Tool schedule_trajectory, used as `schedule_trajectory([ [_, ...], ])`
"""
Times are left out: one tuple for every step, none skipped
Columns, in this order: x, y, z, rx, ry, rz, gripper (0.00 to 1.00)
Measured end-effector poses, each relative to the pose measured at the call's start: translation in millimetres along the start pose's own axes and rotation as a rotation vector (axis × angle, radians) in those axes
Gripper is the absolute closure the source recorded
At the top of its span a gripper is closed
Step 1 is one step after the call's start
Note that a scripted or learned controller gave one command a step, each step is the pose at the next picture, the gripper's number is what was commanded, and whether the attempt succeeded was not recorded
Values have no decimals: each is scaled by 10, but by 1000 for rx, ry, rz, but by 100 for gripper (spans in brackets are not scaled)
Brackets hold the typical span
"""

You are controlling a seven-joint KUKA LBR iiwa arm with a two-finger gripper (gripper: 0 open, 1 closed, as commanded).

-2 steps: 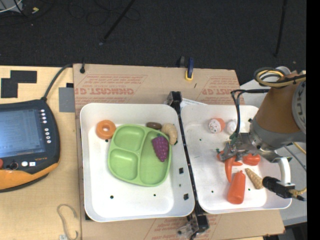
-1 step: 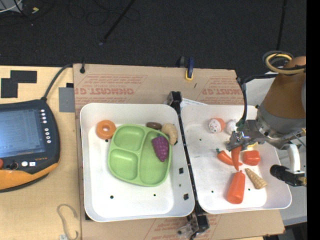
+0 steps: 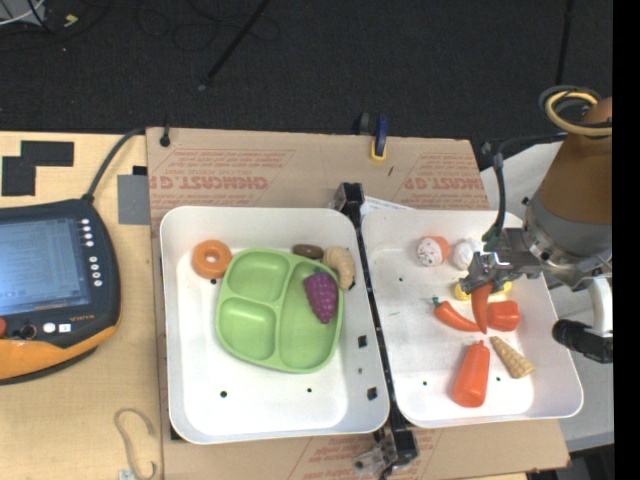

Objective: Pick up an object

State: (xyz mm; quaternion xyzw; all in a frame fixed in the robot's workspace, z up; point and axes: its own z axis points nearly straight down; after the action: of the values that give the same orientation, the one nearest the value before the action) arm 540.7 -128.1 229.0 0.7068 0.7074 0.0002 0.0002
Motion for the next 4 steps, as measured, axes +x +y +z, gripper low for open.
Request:
schedule_trajectory([
  [507, 179, 123, 4, 2, -3, 100],
  [642, 216, -84, 2, 1, 0, 100],
  [567, 164, 116, 6, 0, 2, 100],
  [587, 102, -16, 3, 1, 2, 100],
])
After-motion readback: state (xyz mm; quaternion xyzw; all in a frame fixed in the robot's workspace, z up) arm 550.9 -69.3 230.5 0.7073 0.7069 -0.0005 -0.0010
